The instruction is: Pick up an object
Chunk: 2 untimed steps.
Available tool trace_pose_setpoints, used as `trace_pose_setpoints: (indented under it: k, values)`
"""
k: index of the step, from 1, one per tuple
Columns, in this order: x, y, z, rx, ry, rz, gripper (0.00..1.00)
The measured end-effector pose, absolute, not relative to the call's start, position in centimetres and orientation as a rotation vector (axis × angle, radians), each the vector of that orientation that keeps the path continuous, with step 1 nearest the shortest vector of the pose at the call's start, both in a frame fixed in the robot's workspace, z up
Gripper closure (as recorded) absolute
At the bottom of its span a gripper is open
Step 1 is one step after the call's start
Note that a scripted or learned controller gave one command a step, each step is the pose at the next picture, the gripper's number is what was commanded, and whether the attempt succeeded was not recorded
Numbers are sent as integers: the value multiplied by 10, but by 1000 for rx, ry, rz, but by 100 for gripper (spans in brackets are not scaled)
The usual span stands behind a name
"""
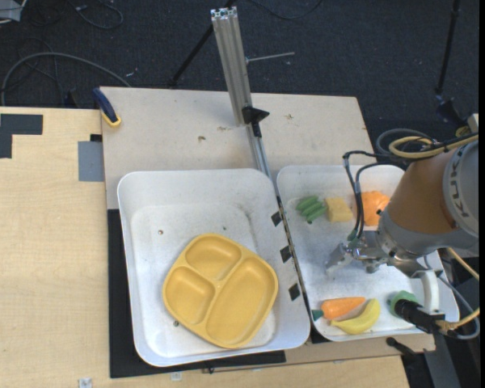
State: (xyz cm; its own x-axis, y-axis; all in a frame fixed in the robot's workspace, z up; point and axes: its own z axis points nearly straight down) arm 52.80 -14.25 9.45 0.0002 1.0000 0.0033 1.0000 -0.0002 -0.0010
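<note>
My gripper (352,263) hangs low over the middle of the right bin (307,257), its two silver fingers spread open with only bare bin floor between them. Behind it, towards the bin's far side, lie a green toy vegetable (312,208), a pale yellow block (339,209) and an orange piece (373,204) partly hidden by the arm's cable. Near the front wall rest an orange carrot (342,306) and a yellow banana (360,319), touching each other. A green-tipped object (404,304) lies at the front right.
The left bin (137,217) holds a yellow three-compartment plate (220,289). A metal post (233,63) rises behind the bins. The grey arm with its orange band (424,200) covers the right bin's right side. A black divider (284,241) runs between the bins.
</note>
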Motion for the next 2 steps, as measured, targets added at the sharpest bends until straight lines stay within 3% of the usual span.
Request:
trace_pose_setpoints:
  k: [1, 2]
  values:
    - [531, -140, 106, -2223, -2217, -19, 100]
    - [534, -143, 169, -2222, -2225, -2, 100]
